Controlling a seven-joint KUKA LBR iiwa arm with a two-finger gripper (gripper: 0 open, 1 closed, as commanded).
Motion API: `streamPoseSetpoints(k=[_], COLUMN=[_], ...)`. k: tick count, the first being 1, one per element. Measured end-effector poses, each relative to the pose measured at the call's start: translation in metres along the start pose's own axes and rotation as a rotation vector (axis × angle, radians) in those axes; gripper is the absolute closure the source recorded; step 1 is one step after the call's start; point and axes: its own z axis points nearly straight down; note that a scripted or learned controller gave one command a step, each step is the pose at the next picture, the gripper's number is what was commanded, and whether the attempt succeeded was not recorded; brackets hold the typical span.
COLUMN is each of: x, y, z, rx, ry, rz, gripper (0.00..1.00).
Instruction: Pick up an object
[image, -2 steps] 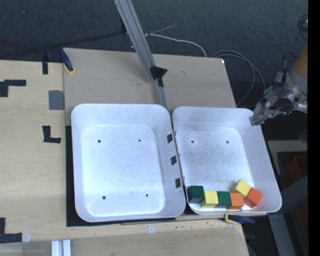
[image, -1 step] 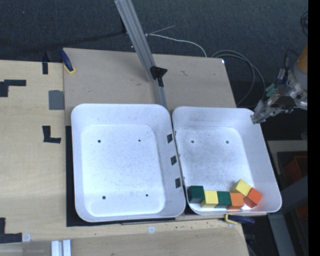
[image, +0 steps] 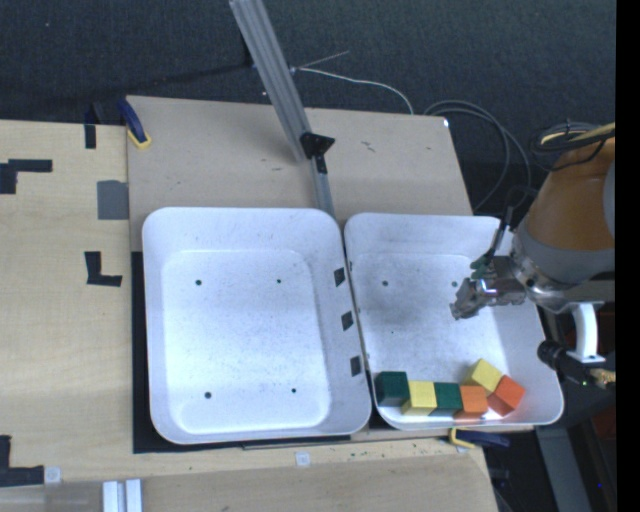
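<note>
While I watch from the fixed overhead camera, the nearest things to me are the blocks, bunched in a row along the front wall of the right bin (image: 430, 232): a dark green block (image: 391, 386), a yellow block (image: 422, 396), a second green block (image: 446, 399), an orange block (image: 473, 400), then a tilted yellow block (image: 487, 374) and a red-orange block (image: 505, 394) at the bin's front right corner. They touch one another, which I judge makes any single one hard to get fingers around; the ones against the wall leave little room on that side. Any of them would serve as the object to pick up, and none has been lifted yet.

Farther back in that bin, over its right half and well apart from the blocks, hangs the hand (image: 468, 300), reaching in from the arm (image: 570, 225) at the right. I cannot tell whether it is open or closed; it is too small and dark. Nothing is visibly between its tips.

Left of the right bin and touching it sits the left bin (image: 160, 300). Beyond both bins, a grey metal rail (image: 275, 80) slants across the desk (image: 220, 165).
</note>
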Motion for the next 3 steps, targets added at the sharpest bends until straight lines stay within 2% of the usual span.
streamPoseSetpoints(k=[1,3], x=[0.03,0.028], y=[-0.011,-0.011], z=[-0.035,-0.053], rx=[-0.012,-0.01], ry=[-0.003,-0.004], rz=[-0.003,-0.002], gripper=[1.0,1.0])
